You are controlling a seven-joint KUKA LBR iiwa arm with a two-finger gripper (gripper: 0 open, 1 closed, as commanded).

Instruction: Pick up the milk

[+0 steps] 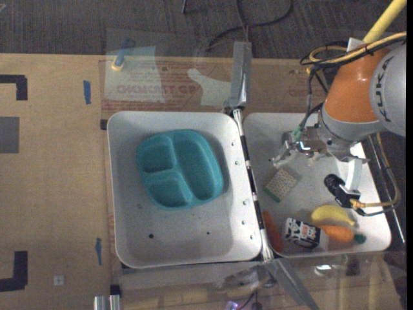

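The milk (302,232) is a small carton with black-and-white cow patches. It sits at the near edge of the right bin (264,134), apparently lying on its side. I'd guess it's light and fairly stiff, with flat faces and a smooth printed skin that could slide under a weak pinch. If it's thin card, too hard a squeeze might dent it. The best hold looks to be across its 2 long flat sides, near the middle, coming straight down.

It's crowded there, though. An orange carrot (340,234) points at the carton from the right, just beside it, and I can't tell if they touch. A banana (332,214) lies just behind the carrot. Another orange piece (271,230) lies along the bin's left wall, close on the carton's other side. A careless descent could bump any of the 3.

Further back in that bin is a dotted pad with a green edge (282,184). The hand (293,152) hangs just beyond it, well apart from the milk. From here I can't tell whether the hand is spread or pressed together, and I see nothing in it.

The left bin (122,173) holds 1 teal plate (181,170) with 3 compartments, and nothing lies in any of them. Both bins sit side by side on the brown surface (51,192).
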